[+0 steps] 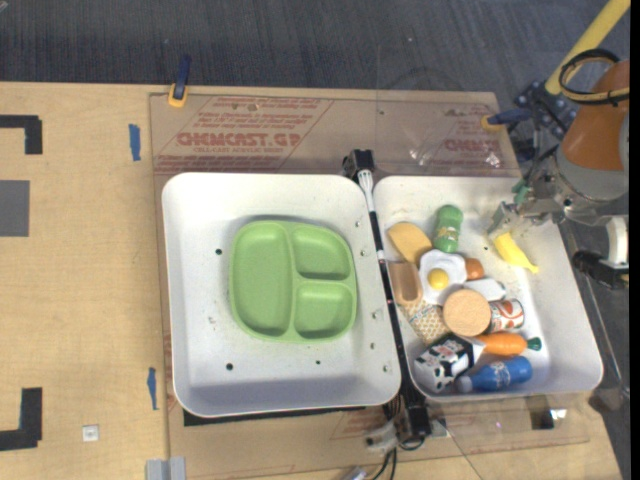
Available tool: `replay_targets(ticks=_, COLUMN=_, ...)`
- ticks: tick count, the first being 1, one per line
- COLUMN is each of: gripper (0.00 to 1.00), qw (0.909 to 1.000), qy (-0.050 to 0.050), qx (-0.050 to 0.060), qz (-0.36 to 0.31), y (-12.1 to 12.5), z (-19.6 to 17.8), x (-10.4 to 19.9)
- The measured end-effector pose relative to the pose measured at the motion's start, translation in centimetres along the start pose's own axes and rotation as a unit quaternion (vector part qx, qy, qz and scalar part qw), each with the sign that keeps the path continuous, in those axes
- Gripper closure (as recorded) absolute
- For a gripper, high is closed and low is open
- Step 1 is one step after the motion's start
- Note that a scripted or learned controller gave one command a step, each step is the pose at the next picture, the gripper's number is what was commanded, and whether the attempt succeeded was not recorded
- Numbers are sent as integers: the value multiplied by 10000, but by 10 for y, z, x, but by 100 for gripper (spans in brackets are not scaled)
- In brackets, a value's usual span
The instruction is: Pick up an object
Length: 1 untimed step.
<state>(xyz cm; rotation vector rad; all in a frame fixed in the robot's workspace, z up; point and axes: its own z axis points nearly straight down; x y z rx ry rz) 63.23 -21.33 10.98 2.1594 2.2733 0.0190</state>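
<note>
Arm [596,128] cut off at right edge

A dark grey carpeted floor [300,18] is seen across the top. A light wooden bench top [80,268] is marked with black tape corners [25,133] and short blue tape strips [134,141]. A sheet of brown cardboard [250,128], printed in red letters, is laid on the bench. Even, soft light is cast throughout.
</note>
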Motion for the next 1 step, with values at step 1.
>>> replay_targets(ticks=1, gripper=100, qw=9974, qy=-12, qx=63, qz=712, y=-45, z=-72, x=55)
